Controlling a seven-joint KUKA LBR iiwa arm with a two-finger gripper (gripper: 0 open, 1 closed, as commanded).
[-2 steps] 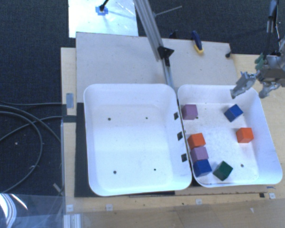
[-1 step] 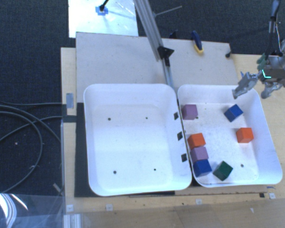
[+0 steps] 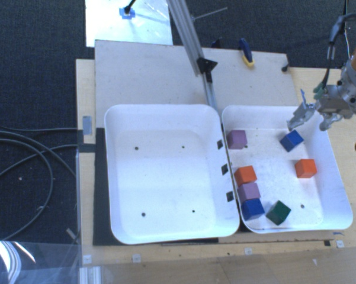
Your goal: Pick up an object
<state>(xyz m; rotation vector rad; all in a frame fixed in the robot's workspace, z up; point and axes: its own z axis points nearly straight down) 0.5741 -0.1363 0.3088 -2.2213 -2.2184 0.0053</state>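
Note:
The right bin (image 3: 337, 185) holds several small cubes. A blue cube (image 3: 291, 140) lies near its back right, with an orange cube (image 3: 305, 168) just in front of it. A purple cube (image 3: 237, 138) sits at the back left. Along the left wall stand an orange cube (image 3: 245, 174), a purple cube (image 3: 249, 190) and a blue cube (image 3: 252, 208), with a green cube (image 3: 278, 212) beside them. My gripper (image 3: 312, 122) hangs over the bin's back right corner, just above and behind the first blue cube. Its fingers are spread open with nothing between them.
The left bin (image 3: 115, 158) stands beside the right one, their walls meeting in the middle. A slanted metal pole (image 3: 189, 37) rises behind the bins. A blue-and-yellow clamp (image 3: 246, 52) sits on the board at the back. Cables (image 3: 23, 158) lie on the floor to the left.

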